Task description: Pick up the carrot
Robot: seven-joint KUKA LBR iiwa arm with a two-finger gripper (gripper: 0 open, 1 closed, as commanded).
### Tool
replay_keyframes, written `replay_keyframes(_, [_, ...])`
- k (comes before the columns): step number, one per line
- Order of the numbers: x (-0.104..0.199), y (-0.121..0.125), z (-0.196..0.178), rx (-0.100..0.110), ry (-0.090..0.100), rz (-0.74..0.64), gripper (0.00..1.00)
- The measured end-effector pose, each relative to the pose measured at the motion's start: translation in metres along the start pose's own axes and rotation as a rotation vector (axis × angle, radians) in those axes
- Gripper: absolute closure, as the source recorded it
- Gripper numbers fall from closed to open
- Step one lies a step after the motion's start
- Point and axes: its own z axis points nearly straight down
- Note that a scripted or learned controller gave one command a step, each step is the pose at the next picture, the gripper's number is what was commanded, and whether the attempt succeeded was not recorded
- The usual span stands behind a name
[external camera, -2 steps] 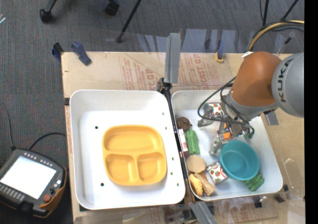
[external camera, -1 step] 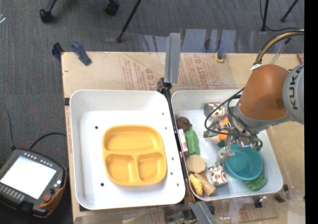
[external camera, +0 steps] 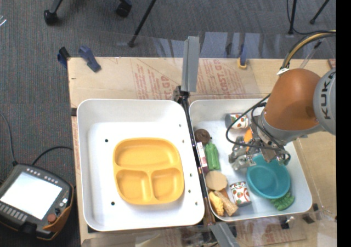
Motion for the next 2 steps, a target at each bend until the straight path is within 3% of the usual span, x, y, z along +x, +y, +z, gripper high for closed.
replay_keyframes(1, [-0.019,-0.054,-0.185,0.008,-0.013,0.025,1.0])
replay_keyframes(2, [0.046,0.028,-0.017,0.0,-0.004,0.191,1.0])
